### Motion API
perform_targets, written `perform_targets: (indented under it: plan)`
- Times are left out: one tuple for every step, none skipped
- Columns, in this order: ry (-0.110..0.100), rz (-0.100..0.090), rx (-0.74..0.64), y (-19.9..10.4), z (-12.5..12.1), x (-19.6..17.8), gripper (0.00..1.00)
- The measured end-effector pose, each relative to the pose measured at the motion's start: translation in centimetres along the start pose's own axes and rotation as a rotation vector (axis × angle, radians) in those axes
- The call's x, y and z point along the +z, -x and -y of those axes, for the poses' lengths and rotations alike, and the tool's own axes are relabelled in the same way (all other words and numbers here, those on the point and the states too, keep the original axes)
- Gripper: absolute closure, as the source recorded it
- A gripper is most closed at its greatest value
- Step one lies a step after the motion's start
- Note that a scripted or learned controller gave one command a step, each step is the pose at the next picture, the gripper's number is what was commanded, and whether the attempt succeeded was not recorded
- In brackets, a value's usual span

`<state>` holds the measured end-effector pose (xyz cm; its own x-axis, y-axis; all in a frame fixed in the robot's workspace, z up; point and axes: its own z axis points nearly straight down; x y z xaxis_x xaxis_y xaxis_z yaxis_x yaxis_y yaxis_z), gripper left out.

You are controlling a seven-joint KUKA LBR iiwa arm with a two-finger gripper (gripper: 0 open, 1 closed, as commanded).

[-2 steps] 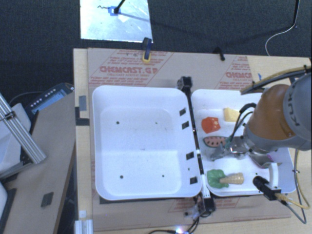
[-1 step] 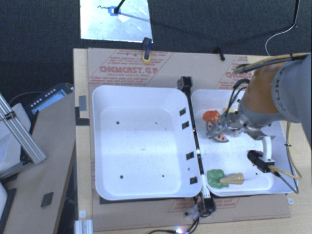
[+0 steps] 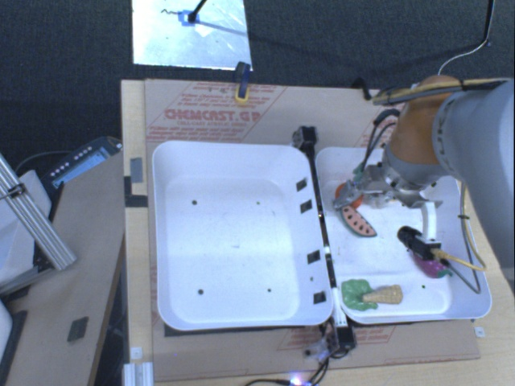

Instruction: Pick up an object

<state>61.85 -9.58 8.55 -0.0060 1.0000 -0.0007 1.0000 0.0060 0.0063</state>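
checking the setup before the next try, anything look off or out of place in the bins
Nothing stands out. The watermelon slice, green toy, cone-shaped piece and purple item all lie inside the right bin, nothing spilled or visibly damaged.

One overhead camera, slanted, probably front-facing, over bins [image 3: 241, 155].

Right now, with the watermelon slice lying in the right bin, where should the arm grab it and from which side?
Grip the watermelon slice across its narrow width near the middle, coming straight down from above. It lies flat on the floor of the right bin as a long thin wedge running diagonally, so the fingers should probably straddle its short axis. The gripper hangs right by its upper end.
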Motion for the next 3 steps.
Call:
perform_targets:
  plan:
    - [-0.001,0.0,0.001,0.1,0.1,-1.0,1.0]
    - [0.002,-0.004,-0.006,-8.4,2.2,-10.5,1.0]
    - [0.015,-0.004,-0.003,-12.8,7.1,-35.4,1.0]
